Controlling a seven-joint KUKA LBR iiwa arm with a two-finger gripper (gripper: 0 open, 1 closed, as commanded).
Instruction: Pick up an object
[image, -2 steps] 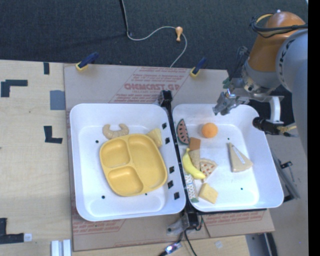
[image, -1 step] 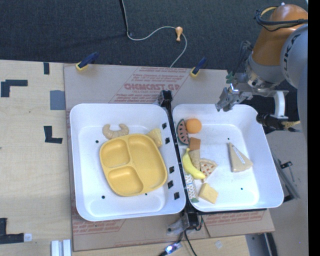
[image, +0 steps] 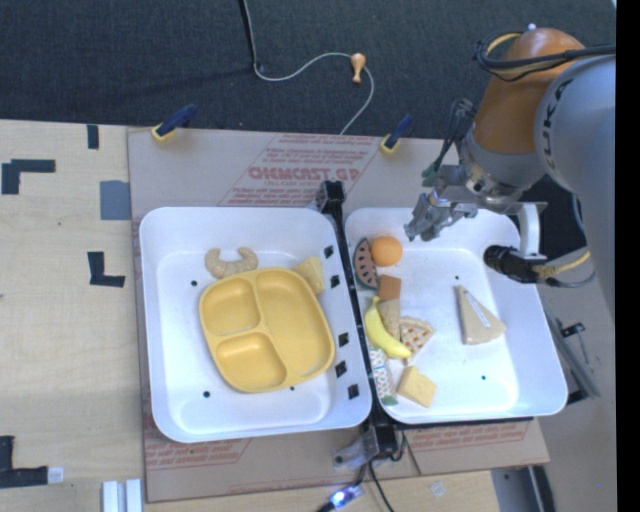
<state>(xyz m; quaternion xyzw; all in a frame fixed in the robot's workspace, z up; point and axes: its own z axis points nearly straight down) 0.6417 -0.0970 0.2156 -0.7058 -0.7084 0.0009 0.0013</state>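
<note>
The gripper (image: 428, 222) hangs above the far edge of the right bin (image: 530, 395), just right of the orange (image: 386, 251); whether it is open or closed cannot be told, and no object is visible in it. The orange lies in the bin's far left corner, touching a watermelon slice (image: 364, 264). Nearer along the left wall lie a brown block (image: 389, 289), a banana (image: 384, 337), a pizza slice (image: 415, 333) and a cheese cube (image: 416, 386). A pale wedge (image: 476, 319) lies apart, centre-right. The left bin (image: 165, 400) holds a yellow divided tray (image: 266, 330).
</note>
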